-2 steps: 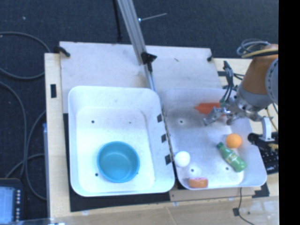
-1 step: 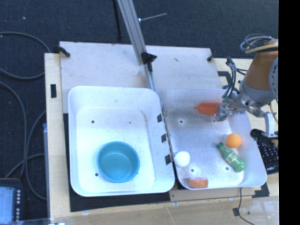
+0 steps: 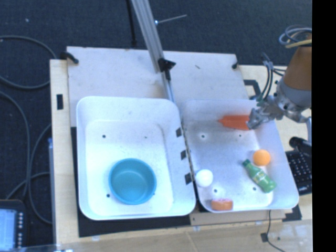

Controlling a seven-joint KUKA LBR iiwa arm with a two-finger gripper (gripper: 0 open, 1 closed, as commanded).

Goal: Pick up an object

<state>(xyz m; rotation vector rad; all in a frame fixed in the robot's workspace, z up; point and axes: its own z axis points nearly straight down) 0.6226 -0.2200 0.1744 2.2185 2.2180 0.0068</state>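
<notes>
Small orange-and-white block at right bin near edge untouched. My gripper beside elongated orange carrot-shaped toy near far edge; grip state: cannot tell. Nothing lifted yet.

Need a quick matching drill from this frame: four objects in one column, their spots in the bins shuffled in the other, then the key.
Things:
1. blue bowl
2. orange ball
3. white ball
4. green bottle

Places:
A. right bin, near its left wall
B. left bin, near side
C. right bin, just beyond the bottle's cap
D. right bin, lying slantwise near its right wall

Pairs: 1-B, 2-C, 3-A, 4-D
</notes>
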